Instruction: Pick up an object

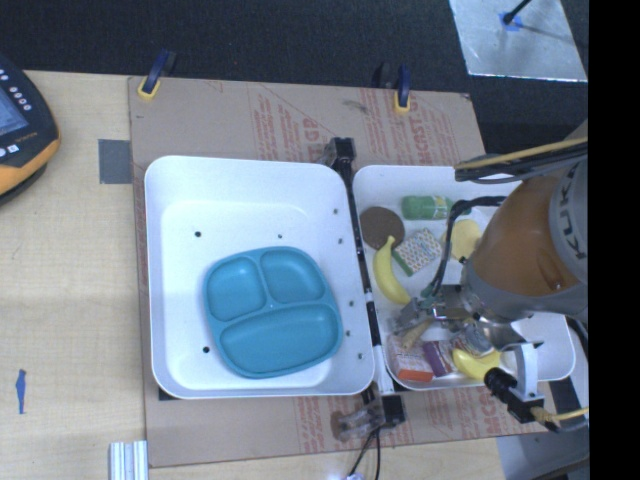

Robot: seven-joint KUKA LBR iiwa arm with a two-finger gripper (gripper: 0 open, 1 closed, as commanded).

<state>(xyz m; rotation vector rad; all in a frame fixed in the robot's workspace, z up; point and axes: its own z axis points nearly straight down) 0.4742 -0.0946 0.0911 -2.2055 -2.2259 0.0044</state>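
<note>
The gripper (432,318) hangs low over the right bin (372,183), down among the clutter, and whether it is apart, together or clamped on anything I cannot tell, since the arm's wrist and the jumble beneath it hide the tips. Candidate objects lie close around it: a banana (386,271) just to its left, a patterned packet (418,251) above it, a brown disc (379,226) and a green item (425,207) farther up, and a small purple item (438,354) with a yellow piece (477,363) just below. To do this step well, I would settle on one piece that stands free of its neighbours, come straight down over it, and close across its narrow side. Well to the gripper's left, the left bin (165,268) carries a blue divided plate (272,309). Both bins rest on a cardboard sheet (250,118) clamped to the wooden counter (60,298); dark floor lies beyond.
</note>
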